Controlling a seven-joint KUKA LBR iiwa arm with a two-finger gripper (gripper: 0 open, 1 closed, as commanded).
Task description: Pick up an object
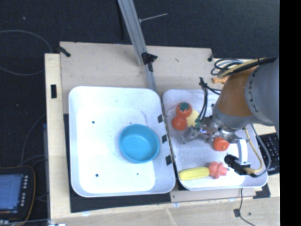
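A pale wooden tabletop (pixel 103 65) stands on a dark floor, with thin cables trailing over the floor at the far left and a small blue-lit screen (pixel 14 192) at the lower left corner. A grey metal post (pixel 134 27) slants down from the top edge to the seam between the two white bins. The left bin (pixel 94 107) holds one thing, a round blue bowl (pixel 138 143) lying right of its middle. The right bin (pixel 188 98) holds five small toys: a red tomato-like piece with a green top (pixel 184 109), a plain red-orange ball (pixel 178 123) just below and touching it, a pale yellow piece (pixel 192 118) just beside both, another red-orange ball (pixel 220 144) further right, and along the near wall a yellow corn cob (pixel 194 173) with a pink piece (pixel 217 169) at its right end. The grey arm with its orange band (pixel 235 98) comes in from the right, and the gripper (pixel 197 132) sits low in the right bin between the red cluster and the second ball; whether the jaws are parted or closed, or grasp anything, cannot be told.
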